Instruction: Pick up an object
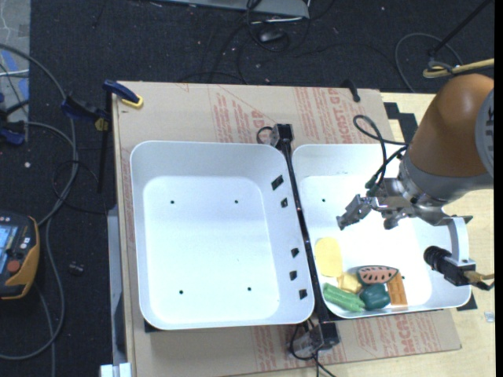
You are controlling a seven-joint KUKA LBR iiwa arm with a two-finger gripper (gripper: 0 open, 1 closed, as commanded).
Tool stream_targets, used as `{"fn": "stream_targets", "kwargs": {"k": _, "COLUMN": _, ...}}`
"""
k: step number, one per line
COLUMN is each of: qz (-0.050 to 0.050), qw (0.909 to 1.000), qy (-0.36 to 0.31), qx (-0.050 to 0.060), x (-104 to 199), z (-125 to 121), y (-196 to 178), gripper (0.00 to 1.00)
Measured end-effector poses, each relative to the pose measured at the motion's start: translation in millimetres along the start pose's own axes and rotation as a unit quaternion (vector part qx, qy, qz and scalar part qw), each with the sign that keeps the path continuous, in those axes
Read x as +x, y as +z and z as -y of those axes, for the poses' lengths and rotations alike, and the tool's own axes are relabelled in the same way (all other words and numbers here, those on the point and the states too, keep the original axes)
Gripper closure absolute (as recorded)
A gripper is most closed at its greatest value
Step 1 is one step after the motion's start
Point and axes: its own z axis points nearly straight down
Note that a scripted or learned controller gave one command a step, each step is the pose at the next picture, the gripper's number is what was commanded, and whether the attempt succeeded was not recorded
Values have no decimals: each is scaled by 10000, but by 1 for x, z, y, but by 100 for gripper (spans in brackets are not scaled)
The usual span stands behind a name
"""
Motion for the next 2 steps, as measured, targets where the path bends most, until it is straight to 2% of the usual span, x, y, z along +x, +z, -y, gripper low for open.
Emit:
{"fn": "stream_targets", "kwargs": {"k": 1, "qz": 2, "qw": 10000, "qy": -2, "qx": -30, "x": 0, "z": -1, "y": -3, "gripper": 0}}
{"fn": "stream_targets", "kwargs": {"k": 2, "qz": 1, "qw": 10000, "qy": -2, "qx": -12, "x": -2, "z": -7, "y": 41, "gripper": 0}}
